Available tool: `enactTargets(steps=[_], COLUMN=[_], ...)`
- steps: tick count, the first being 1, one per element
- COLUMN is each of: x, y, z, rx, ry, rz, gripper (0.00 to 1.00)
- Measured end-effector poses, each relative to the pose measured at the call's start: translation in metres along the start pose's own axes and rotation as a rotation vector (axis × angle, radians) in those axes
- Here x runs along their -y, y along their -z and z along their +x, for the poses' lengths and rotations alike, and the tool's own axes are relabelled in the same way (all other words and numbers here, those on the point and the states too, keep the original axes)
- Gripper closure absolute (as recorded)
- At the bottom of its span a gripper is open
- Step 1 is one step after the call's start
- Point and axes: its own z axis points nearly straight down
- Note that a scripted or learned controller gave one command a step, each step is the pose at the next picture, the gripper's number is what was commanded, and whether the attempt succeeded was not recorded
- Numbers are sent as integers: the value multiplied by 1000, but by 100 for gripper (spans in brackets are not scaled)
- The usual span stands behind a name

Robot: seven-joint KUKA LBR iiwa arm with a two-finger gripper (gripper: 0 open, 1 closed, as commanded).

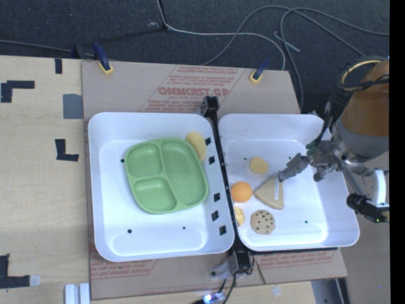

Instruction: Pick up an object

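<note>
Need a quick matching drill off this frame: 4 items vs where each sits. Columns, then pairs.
Items:
1. green divided plate
2. cookie
3. orange ball
4. gripper

Places:
A. near front of right bin
B. over right bin, just above the pale wedge
C. middle of left bin
D. right bin, by the centre divider, left of the wedge

Pairs: 1-C, 2-A, 3-D, 4-B

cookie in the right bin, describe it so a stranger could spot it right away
Look in the right bin, toward its near edge. The cookie lies there, just below the pale wedge and the orange ball. It alone is flat, round and tan with dark specks.
</note>
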Motion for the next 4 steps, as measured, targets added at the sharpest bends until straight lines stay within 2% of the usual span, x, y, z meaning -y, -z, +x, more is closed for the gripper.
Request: enactTargets(steps=[1,3,4], x=[-3,-5,-7], y=[7,-88,-111], z=[0,2,2], rx=[3,2,2], ry=[4,4,4], rz=[-13,-8,-17], gripper=[0,0,0])
